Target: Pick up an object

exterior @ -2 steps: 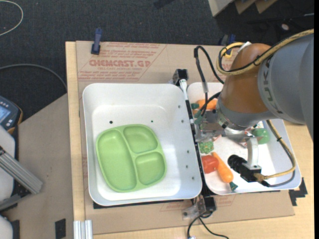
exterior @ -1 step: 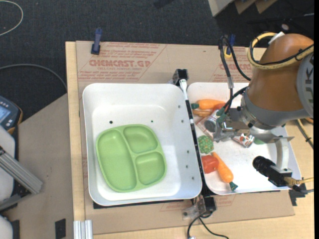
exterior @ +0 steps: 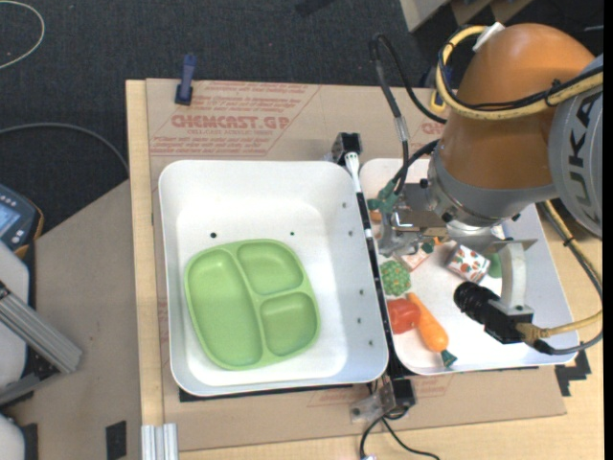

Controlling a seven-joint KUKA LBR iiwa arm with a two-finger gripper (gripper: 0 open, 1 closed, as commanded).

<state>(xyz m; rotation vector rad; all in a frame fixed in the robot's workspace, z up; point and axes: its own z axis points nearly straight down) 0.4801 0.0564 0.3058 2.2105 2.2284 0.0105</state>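
Camera view: gripper (exterior: 407,226) low beside carrot (exterior: 431,328)
Gripper: cannot tell its state
Green tray (exterior: 251,301): left of carrot

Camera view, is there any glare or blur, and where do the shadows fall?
Camera view: sharp focus throughout; soft highlights on the orange band; the white bins look bright, the left bin nearly washed out; the arm shades the right bin beneath it; the green divided plate is evenly lit.
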